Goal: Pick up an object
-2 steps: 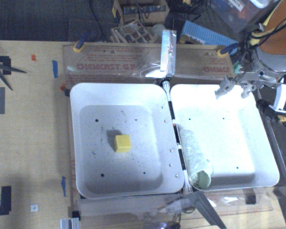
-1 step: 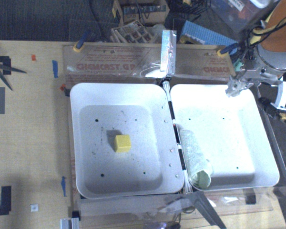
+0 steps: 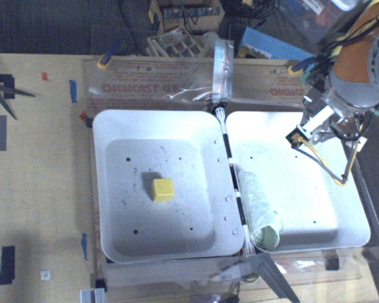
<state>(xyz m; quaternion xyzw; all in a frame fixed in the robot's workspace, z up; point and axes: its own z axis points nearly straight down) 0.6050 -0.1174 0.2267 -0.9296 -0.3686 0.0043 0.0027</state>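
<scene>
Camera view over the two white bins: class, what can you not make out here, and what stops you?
1. Grey arm with orange band: camera view, cut off at the top right corner.
2. Pale green speckled cylinder: camera view, blur hides its material.
3. Small yellow cube: camera view, too small to tell its material.
4. Dark dots in the left white bin: too small; holes or dirt, unclear.

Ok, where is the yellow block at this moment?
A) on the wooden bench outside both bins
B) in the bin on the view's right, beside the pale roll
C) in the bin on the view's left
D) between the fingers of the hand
C: the yellow block lies on the floor of the left-hand bin, while the pale roll lies in the other bin.
</scene>
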